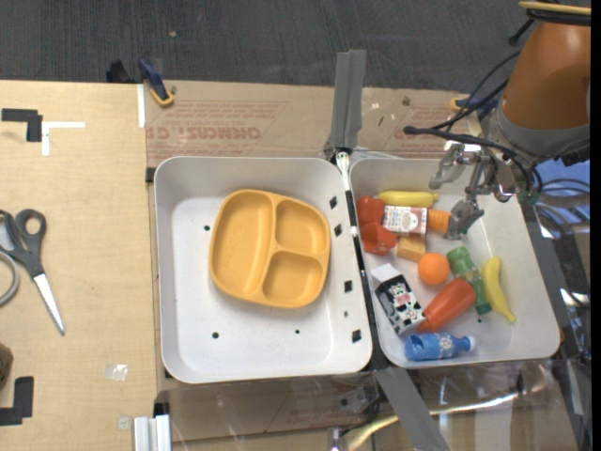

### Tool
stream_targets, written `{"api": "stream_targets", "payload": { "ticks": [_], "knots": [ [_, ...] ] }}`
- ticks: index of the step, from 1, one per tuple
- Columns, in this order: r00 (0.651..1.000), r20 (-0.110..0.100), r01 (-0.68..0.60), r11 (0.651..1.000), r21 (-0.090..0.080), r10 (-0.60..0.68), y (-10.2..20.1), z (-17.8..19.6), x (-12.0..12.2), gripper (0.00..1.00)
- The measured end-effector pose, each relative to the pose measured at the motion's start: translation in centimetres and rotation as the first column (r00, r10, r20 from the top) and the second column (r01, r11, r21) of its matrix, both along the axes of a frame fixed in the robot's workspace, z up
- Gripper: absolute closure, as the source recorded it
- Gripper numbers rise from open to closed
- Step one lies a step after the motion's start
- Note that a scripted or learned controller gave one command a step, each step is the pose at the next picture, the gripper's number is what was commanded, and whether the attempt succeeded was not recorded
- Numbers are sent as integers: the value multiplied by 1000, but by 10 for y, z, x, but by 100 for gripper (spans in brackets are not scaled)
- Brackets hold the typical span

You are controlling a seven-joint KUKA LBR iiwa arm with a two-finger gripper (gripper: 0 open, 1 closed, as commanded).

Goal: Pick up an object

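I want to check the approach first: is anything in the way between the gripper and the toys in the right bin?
Nothing visible blocks it. The gripper hangs over the upper part of the right bin, just right of the red-and-white carton and above the orange ball. The toys lie packed close together, so a neighbour may get bumped.

On my feed, non-task items: yellow divided plate [270,249] in the left bin [178,280], tilted slightly; scissors [36,261] lying on the wooden worktop [75,346] at far left; blue clamp [156,81] on the cardboard sheet [244,120] behind the bins; black tape marks [23,118] at the worktop's left edge.
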State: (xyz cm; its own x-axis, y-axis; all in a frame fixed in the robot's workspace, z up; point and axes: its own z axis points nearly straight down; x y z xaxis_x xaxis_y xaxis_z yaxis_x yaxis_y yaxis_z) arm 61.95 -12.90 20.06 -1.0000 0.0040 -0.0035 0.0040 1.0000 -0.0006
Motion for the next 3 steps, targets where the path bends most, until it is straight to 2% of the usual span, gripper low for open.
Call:
{"api": "stream_targets", "payload": {
  "ticks": [1,2,3],
  "knots": [
    [993,18,120,993,0,-120,-4,-99,-16,0],
    [978,5,209,978,1,-209,-8,-106,-1,0],
    [968,-18,249,968,2,-249,-28,-106,25,0]
  ]
}}
